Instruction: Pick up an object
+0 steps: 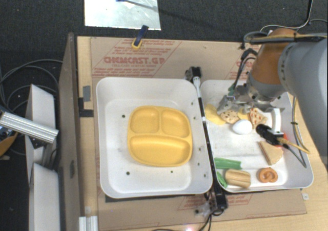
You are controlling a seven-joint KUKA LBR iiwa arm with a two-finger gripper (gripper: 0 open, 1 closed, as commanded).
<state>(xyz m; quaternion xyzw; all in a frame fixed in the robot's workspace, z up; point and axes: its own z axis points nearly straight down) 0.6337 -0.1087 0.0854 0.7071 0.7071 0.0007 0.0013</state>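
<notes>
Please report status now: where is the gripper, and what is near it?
Gripper low in right white bin, beside white egg and holed cracker. Nothing seen between fingers. Yellow divided plate in left white bin, untouched.

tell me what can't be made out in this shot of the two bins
- Gripper, camera view: the arm's wrist covers it and it is small, so open or shut is unclear, as is whether it touches anything.
- Yellow item in the right bin: partly under the gripper, too small to identify.
- Green item: its lower end is hidden by the tan cylinder.
- Arm: cut off by the right edge.
</notes>
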